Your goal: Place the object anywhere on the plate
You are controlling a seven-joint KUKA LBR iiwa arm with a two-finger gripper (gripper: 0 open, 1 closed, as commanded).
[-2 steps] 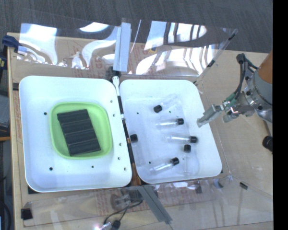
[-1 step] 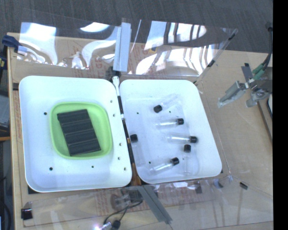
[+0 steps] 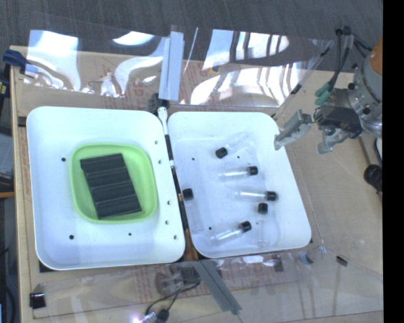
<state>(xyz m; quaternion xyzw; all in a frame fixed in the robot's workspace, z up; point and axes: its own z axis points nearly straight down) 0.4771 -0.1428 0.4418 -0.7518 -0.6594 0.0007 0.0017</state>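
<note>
The hand (image 3: 306, 134) hangs just outside the top right corner of the right bin (image 3: 291, 173), above the bench (image 3: 337, 200), with the arm (image 3: 363, 106) reaching in behind it. Its 2 fingers stand apart, 1 grey finger pointing down toward the bin's rim and the other further back, and nothing sits between them, so it holds nothing.

Judging from this, the task is at its first step: the approach, before any pick. The things to pick lie below and to the left of the hand in the right bin: several clear tubes with black caps, such as 1 tube (image 3: 240, 172) nearest the hand's side, another tube (image 3: 256, 195) lower down, and a third tube (image 3: 230, 231) near the bin's bottom edge. A few loose black caps lie among them, 1 cap (image 3: 220, 153) closest to the hand's height.

The green plate (image 3: 147, 161) is far to the left of the hand, in the left bin (image 3: 47, 133), and a dark ridged block (image 3: 110, 186) already covers most of it.

The next move probably calls for carrying the hand left and down over 1 tube, with the fingers set across its narrow body. The tubes are clear and round, so they may roll or slip.
</note>
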